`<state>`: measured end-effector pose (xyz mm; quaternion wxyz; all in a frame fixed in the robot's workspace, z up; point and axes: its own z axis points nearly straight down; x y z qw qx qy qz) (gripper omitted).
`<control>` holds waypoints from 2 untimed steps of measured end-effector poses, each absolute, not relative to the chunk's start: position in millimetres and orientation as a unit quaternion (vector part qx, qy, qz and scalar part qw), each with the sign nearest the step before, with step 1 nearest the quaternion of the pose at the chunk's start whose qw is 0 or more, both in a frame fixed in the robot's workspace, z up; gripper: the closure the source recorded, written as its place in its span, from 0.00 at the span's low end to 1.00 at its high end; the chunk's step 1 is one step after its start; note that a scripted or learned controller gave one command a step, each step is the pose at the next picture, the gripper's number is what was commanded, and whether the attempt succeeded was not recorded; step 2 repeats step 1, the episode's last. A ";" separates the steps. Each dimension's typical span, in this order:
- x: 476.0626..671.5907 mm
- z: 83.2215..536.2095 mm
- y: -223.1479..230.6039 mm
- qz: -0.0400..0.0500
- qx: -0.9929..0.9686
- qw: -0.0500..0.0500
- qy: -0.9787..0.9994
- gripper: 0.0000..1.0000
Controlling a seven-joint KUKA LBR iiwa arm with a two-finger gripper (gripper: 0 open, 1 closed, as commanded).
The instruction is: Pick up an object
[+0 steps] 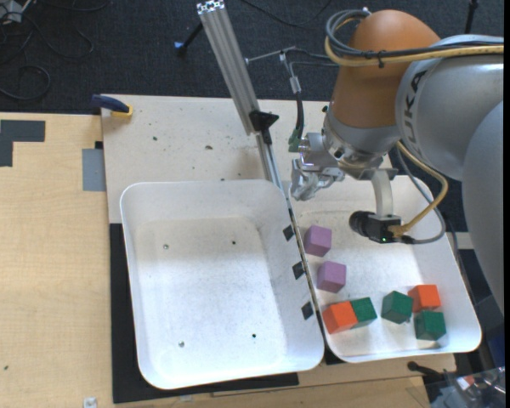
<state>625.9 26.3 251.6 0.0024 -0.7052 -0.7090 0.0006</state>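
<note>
Right — approach phase, nothing picked yet. The claw (308, 181) hangs over the far-left corner of the right bin (459, 334), beside the divider between the bins, with no block between its fingers; can't tell how wide they're set from this angle. Nearest candidate is the upper purple block (318, 239), just toward the near edge from the claw, close to the bin's left wall. The second purple block (331, 275) sits just beyond it, then an orange block (340, 316) touching a green block (364, 310) near the near-left corner. My read: the next move needs a short shift toward the near edge, then a straight descent — wall clearance looks tight. The target is a small matte cube, slightly rotated.
</note>
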 end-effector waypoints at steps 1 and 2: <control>624.9 249.4 69.9 0.001 -0.706 0.002 -0.708 1.00; 624.9 249.4 69.9 0.001 -0.706 0.002 -0.708 1.00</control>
